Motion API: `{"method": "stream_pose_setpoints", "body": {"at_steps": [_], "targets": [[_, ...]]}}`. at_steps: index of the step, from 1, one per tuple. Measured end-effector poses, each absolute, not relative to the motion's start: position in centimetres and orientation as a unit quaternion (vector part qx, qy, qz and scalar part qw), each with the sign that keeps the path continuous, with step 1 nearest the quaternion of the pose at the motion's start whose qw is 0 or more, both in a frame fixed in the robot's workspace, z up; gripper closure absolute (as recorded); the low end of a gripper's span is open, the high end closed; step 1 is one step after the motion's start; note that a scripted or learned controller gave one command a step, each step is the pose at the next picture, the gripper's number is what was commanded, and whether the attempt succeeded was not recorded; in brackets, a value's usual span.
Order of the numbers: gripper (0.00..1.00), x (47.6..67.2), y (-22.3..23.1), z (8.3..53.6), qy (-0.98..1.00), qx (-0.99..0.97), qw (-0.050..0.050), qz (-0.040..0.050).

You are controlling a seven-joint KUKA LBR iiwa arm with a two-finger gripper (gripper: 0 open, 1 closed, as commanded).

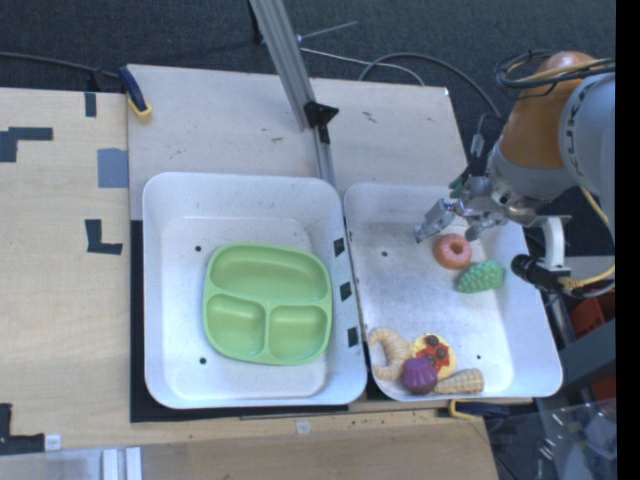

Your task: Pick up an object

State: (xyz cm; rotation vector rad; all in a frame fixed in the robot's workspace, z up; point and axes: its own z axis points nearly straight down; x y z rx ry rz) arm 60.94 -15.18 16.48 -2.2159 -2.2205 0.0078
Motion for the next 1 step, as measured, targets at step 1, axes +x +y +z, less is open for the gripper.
{"method": "stream_pose_setpoints", "body": {"at_steps": [1], "targets": [[0.0,60.54,-15.53,10.71,-0.708,-0.707,-0.004,0.0003]]}}
